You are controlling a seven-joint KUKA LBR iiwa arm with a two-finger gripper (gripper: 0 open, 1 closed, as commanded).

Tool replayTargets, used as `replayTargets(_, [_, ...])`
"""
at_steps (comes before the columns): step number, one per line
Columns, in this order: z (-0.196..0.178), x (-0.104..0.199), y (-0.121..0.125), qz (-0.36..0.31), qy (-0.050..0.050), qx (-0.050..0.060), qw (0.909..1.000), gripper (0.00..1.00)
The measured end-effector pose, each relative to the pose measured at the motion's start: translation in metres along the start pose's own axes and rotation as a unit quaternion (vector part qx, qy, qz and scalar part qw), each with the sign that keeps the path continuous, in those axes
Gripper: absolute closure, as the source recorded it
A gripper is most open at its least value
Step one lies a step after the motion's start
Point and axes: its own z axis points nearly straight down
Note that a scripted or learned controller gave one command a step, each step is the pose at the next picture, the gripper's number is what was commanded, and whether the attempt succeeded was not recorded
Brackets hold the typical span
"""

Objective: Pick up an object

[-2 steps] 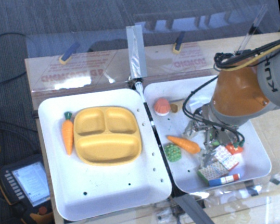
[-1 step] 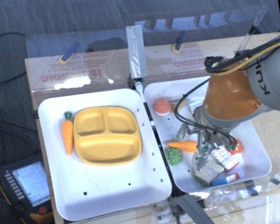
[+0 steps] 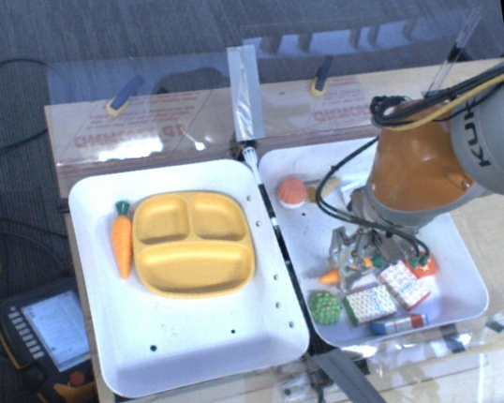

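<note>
My gripper [image 3: 360,253] reaches down into the right bin [image 3: 458,305], under the orange wrist band [image 3: 415,168]. Its metal fingers sit among a cluster of small toys. Around it lie a small orange piece [image 3: 330,277], a green broccoli-like toy [image 3: 325,307], a speckled white box [image 3: 372,303], a red and white box [image 3: 405,283] and a blue and red marker [image 3: 398,324]. A peach-coloured ball [image 3: 291,191] rests at the bin's upper left. Nothing shows clearly between the fingers.
The left bin [image 3: 125,358] holds a yellow divided plate [image 3: 192,241] and a toy carrot [image 3: 123,241] to its left. A ridge [image 3: 277,239] separates the two bins. Cables and handheld devices lie left of the bench.
</note>
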Motion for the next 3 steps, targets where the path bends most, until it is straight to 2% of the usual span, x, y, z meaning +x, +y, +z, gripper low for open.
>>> replayTargets(1, [-0.152,-0.006,0.024,0.103,0.007,-0.004,0.9946,1.00])
replayTargets(2, [-0.138,-0.011,0.086,0.026,0.008,-0.005,0.9996,1.00])
replayTargets(3, [-0.069,0.012,0.002,0.015,0.009,-0.004,0.9998,1.00])
